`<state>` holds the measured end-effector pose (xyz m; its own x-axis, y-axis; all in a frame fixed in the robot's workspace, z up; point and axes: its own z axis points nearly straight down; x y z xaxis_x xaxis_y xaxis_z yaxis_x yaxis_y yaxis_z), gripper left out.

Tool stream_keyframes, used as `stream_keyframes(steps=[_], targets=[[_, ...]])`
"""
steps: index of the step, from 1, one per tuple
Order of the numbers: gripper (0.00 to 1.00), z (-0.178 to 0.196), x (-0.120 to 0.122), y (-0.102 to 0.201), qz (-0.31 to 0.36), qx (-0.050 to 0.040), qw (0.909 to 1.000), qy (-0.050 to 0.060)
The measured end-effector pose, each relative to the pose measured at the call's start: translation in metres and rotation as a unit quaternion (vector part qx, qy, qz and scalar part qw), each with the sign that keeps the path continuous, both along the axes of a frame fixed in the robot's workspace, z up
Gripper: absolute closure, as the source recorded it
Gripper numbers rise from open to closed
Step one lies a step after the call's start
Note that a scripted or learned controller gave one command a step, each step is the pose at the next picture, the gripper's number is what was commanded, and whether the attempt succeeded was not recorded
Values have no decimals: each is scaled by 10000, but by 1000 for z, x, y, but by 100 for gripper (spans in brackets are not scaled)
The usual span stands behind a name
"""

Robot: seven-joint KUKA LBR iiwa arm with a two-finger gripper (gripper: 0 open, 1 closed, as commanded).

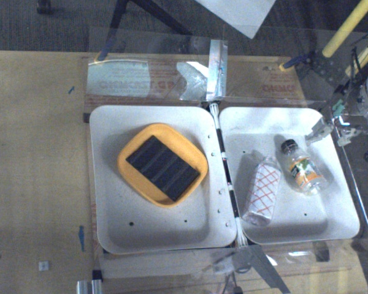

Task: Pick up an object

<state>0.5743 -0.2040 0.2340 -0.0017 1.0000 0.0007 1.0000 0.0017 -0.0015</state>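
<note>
The gripper (324, 129) hovers at the right bin's (337, 225) 1 o'clock corner — whether its jaws are spread, I cannot tell. The small clear bottle (302, 167) lies nearest, toward 7 o'clock of it; descend centred across its body — clear of the mesh-wrapped bottle (262, 192).

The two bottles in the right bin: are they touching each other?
Apart. The camera view shows a strip of bare white bin floor between the checked bottle and the clear bottle along their whole length.
</note>
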Motion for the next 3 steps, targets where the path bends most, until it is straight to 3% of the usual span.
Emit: stream_keyframes(steps=[1,2,3], targets=[[0,-136,-33,13,887,-4,9961,-11],[100,-125,-33,10,858,-14,9963,-28],[100,-60,39,98,1007,-1,9949,0]])
